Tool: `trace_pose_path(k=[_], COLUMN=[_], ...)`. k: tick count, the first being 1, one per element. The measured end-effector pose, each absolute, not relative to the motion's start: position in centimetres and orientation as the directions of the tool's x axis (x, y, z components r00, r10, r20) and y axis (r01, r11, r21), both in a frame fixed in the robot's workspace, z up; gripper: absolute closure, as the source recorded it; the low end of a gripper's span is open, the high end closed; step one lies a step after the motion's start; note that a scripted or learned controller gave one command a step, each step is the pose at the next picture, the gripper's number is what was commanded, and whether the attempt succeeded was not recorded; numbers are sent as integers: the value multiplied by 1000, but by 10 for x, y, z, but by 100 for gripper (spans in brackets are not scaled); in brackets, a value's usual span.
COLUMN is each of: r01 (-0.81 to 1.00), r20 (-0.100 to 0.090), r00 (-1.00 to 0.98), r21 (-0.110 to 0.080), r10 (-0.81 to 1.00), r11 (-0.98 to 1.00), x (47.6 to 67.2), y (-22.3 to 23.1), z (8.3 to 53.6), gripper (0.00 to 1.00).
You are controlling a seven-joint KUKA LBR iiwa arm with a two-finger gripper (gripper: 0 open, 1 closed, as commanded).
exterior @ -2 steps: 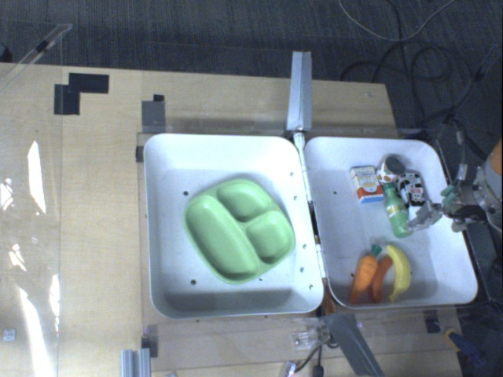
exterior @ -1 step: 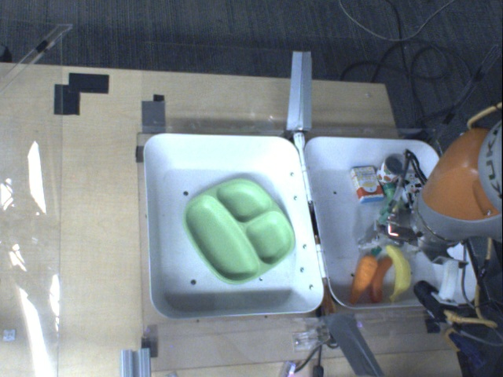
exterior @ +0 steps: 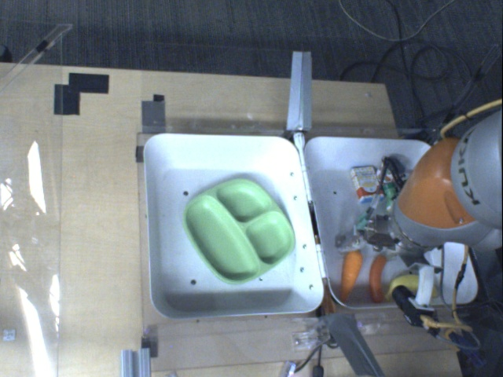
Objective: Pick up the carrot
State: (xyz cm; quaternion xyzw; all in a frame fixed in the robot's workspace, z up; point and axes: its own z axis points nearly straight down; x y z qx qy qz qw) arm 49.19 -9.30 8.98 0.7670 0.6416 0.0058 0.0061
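Whether the jaws are open or closed we cannot tell: the gripper [exterior: 363,238] sits low in the right bin [exterior: 330,171], mostly hidden under the arm's orange band [exterior: 432,187], with some dark metal parts showing at its left edge. We see the carrot [exterior: 351,274] lying just below those parts, near the front wall of the right bin, its length running roughly front to back; nothing shows it between the fingers. Just right of the carrot lies a reddish sausage-shaped item [exterior: 378,278], almost parallel to it, and further right a yellow object [exterior: 405,283], partly covered by the arm. Toward the back of the same bin we see a small printed carton [exterior: 363,181]. In the left bin [exterior: 165,289] rests a green divided plate [exterior: 240,228] with three compartments, turned at a slant and lying near the bin's middle.
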Motion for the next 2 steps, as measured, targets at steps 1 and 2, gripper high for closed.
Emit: trace_pose_path(k=[1,2], r01=[984,999], r20=[3,1], r00=[174,-50], r21=[23,6], r10=[985,999], r11=[-174,50], x=[495,488], y=[-92,-17], z=[102,185], gripper=[100,100])
